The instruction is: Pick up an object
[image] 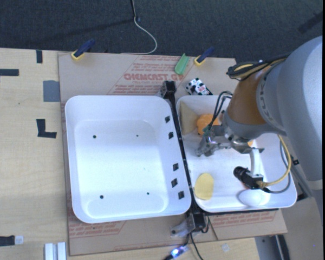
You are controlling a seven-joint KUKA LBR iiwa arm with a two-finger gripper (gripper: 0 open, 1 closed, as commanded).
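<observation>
The hand (208,145) was lowered into the right bin (276,202), near its left wall; whether it was wide or narrow could not be told. An orange object (203,123) lay just behind the hand. A pale yellow object (204,186) lay in front of it, apart. The left bin (76,110) sat alongside.

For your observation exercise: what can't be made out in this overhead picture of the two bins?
- Gripper: small and blurred; open or shut unclear.
- Orange object: arm covers its right side; identity unclear.
- Right bin: arm hides most of its floor.
- Cow-patterned item: too small to identify.
</observation>
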